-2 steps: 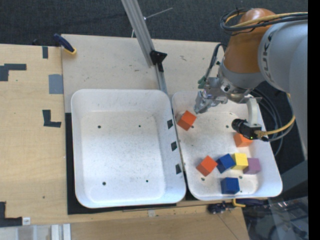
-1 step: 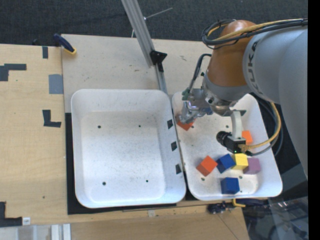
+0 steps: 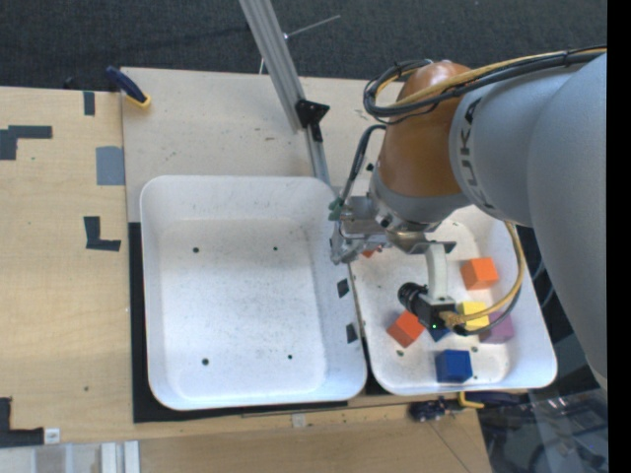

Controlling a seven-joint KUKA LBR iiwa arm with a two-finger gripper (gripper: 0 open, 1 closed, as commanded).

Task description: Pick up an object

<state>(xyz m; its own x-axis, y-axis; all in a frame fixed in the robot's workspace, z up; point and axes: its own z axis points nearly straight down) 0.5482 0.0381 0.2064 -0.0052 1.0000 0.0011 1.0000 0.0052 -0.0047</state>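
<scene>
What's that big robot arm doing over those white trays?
It is trying to pick something up. The arm leans over the right bin, where small blocks lie: an orange one, a red one, a blue one and a yellow one. Its tool sits near that bin's left edge. Nothing looks lifted yet.

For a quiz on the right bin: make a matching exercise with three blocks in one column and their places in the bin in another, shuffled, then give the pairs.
Blocks:
1. orange block
2. red block
3. blue block

Places in the right bin:
A. nearest the front rim, lowest in the picture
B. toward the right side, highest of the three in the picture
C. leftmost of the three, toward the divide between the bins

Pairs: 1-B, 2-C, 3-A
</scene>
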